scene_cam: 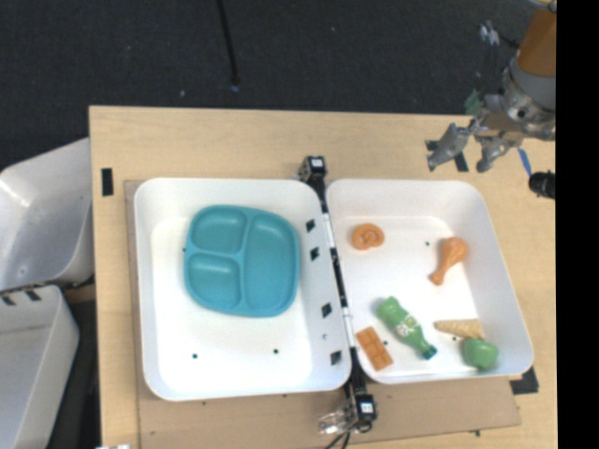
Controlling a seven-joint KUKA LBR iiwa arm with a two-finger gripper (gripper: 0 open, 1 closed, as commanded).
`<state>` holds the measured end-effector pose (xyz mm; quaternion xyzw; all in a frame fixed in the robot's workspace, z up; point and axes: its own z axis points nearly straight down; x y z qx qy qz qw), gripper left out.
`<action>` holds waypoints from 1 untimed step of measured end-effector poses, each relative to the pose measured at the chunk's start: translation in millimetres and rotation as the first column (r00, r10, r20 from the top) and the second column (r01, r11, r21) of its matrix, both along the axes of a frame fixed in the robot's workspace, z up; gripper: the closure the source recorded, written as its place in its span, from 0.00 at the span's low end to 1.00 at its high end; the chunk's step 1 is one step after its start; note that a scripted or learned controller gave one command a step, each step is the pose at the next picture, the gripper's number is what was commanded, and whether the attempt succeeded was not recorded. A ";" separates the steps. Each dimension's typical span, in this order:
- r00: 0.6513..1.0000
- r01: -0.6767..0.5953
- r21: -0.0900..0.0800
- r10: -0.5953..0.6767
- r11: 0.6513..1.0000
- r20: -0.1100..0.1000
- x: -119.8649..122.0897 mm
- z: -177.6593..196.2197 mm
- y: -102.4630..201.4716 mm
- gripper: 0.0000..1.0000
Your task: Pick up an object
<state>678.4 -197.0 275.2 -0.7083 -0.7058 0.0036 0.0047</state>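
— Above the right bin's [487, 251] far right corner, what's there?
— Pincer [473, 152], fingers spread, gripping nothing.
— And the drumstick [447, 260]?
— Near the bin's right wall, open floor around it.

teal plate [241, 260], green bottle [405, 325], white bins [150, 251]

You will find nothing here that can be read. The green bottle [406, 326], lying near the front edge of the right bin [496, 241], carries a pale label, but its marks are too small and blurred for you to make out any letters or numbers on it.
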 end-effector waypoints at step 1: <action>1.000 -0.003 -0.004 0.003 1.000 0.013 1.9 9.2 0.5 0.00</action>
